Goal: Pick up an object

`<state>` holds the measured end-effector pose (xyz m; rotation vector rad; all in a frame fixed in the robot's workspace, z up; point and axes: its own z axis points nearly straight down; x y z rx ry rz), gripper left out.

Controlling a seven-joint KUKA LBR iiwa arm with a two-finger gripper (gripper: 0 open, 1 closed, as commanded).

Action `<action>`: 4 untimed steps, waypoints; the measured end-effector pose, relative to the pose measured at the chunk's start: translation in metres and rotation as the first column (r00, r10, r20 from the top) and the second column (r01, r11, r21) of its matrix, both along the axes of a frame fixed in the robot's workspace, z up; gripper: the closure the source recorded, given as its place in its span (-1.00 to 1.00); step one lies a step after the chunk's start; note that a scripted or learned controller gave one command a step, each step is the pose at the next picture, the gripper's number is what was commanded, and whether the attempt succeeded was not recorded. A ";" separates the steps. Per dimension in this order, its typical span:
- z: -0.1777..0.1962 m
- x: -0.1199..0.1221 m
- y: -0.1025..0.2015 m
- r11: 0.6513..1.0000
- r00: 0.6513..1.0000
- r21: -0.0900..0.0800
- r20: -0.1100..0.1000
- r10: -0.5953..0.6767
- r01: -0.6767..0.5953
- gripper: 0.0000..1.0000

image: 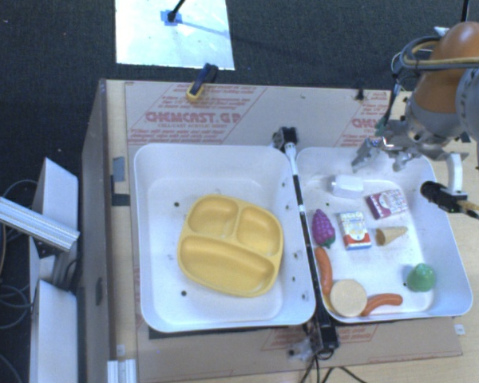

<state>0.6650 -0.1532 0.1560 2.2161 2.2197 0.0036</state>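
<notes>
My gripper (381, 156) hangs over the far edge of the right bin (451, 250), open, with nothing between its fingers. Just below it in the bin lie a white block (347, 185) and a red and white carton (385, 203). Nearer the front are a small orange box (354, 230), a purple bunch of grapes (323, 227), a cone (389, 234), a carrot (325, 268), a round biscuit (348, 298), a sausage (381, 301) and a green fruit (421, 277).
The left bin (156, 214) holds a yellow divided plate (231, 244). A black divider rail (301, 206) runs between the two bins. A yellow-tipped tool (199, 84) lies on the board behind the bins.
</notes>
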 end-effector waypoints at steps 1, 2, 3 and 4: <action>-0.052 -0.016 -0.022 1.000 1.000 -0.002 0.012 0.002 -0.002 -1.00; -0.060 -0.039 -0.024 1.000 1.000 -0.002 0.022 0.000 0.000 -1.00; -0.059 0.011 0.029 1.000 1.000 -0.003 0.021 0.002 -0.002 -1.00; -0.065 -0.039 -0.014 1.000 1.000 -0.005 0.011 0.002 -0.002 -1.00</action>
